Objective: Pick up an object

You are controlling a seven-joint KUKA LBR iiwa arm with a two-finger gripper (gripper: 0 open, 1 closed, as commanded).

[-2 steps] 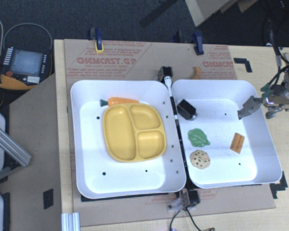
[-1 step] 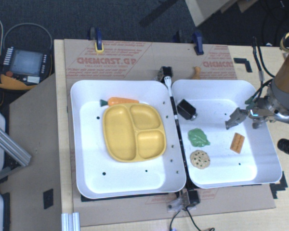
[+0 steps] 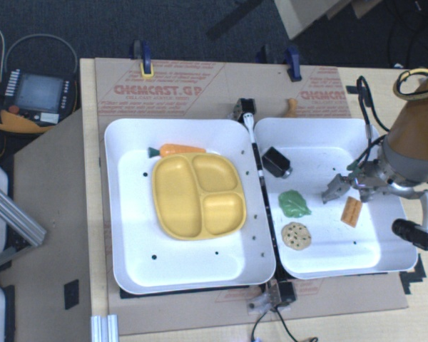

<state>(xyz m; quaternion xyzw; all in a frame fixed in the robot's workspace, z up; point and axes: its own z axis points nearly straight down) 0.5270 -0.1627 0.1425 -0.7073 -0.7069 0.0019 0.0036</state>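
The arm is in over the right bin (image 3: 328, 262), its gripper (image 3: 346, 189) hanging low above the bin floor, fingers spread and nothing between them. This reads as the approach stage of a pick: no object is off the floor yet.

Nearest candidate is the orange-brown block (image 3: 351, 211) (a cracker or a wafer, perhaps; the view is too coarse to say), lying just below and beside the fingertips, apart from them as far as I can tell. A little to the left sit the green leafy piece (image 3: 294, 204) and, below it, the chocolate-chip cookie (image 3: 296, 236). The small black block (image 3: 275, 162) rests up near the bin's left wall.

Over in the left bin (image 3: 128, 255), the yellow divided plate (image 3: 198, 194) lies flat with a toy carrot (image 3: 177, 149) touching its upper edge, both well away from the gripper.

Next move, by my reading: shift the open fingers to straddle the orange-brown block, descend until the tips reach the floor either side of it, then close and lift straight up.
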